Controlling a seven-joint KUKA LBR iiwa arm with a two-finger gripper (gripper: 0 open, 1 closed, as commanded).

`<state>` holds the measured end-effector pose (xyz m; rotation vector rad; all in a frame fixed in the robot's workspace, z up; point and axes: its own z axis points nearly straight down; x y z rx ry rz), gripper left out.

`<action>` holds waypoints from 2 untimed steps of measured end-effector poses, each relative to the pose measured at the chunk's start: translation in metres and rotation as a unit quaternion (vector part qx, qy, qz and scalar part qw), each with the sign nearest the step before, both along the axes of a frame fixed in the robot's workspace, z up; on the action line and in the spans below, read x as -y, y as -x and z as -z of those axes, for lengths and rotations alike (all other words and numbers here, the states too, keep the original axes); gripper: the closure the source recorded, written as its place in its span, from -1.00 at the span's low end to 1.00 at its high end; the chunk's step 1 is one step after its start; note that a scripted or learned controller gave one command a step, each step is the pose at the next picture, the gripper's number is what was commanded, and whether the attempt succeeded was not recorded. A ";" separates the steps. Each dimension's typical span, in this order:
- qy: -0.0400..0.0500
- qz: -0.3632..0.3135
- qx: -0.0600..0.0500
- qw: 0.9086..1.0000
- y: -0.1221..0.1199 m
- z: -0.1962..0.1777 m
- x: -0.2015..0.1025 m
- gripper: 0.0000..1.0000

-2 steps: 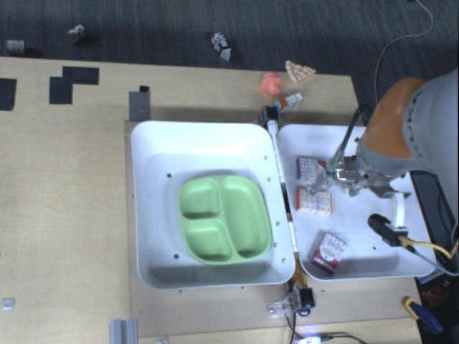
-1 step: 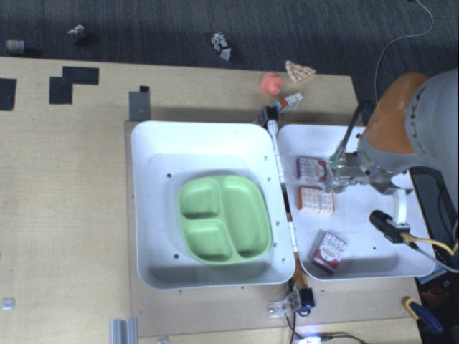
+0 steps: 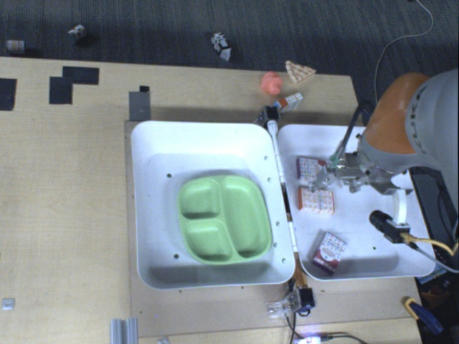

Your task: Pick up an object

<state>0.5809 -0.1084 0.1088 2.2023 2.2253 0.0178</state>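
In the right bin [image 3: 373, 264] lie three small packets. A red-and-white one [image 3: 309, 168] is at the upper left, a checked red one [image 3: 316, 201] sits just below it, and a dark-edged packet [image 3: 328, 251] lies near the front wall. My gripper [image 3: 332, 176] hangs low over the bin, just right of the two upper packets and close to them. I see nothing held in it. A green divided plate [image 3: 224, 218] lies in the left bin [image 3: 154, 192].
On the bench behind the bins are a pink ball [image 3: 271, 83], a pizza-slice toy [image 3: 300, 71] and a small orange-tipped tube [image 3: 287, 103]. The wall between the bins [image 3: 283, 192] runs just left of the packets.
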 end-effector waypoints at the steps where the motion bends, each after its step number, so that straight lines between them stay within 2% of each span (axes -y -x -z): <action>1: 0.002 0.005 0.003 1.000 0.048 0.018 -0.016 -1.00; 2: 0.003 0.004 0.007 1.000 0.046 0.006 -0.015 1.00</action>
